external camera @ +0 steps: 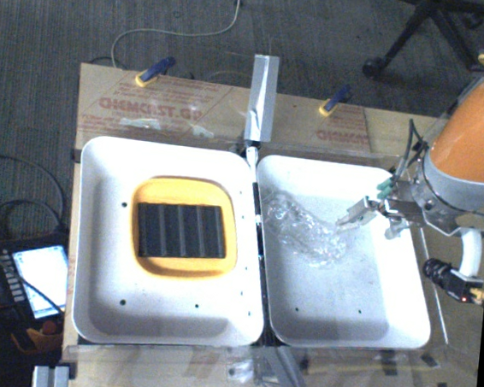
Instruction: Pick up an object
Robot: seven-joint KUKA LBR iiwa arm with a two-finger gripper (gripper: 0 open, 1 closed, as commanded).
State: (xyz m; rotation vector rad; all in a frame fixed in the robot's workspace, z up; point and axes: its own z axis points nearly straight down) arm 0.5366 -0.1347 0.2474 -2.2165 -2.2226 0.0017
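A tray (186,230) lies in the left bin (99,242); crumpled plastic (303,227) in the right bin (366,322).

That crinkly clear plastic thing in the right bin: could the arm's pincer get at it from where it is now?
Probably yes. The pincer hangs over the right bin, just beside the clear plastic wrap, and nothing lies between them. The yellow tray sits apart in the left bin.

Both bins (93,302) were white. The left one held a yellow-orange tray (142,259) with a dark, ribbed black centre; the right held a clear, glinting plastic wrapper (303,229). The arm (472,135) was orange over grey.
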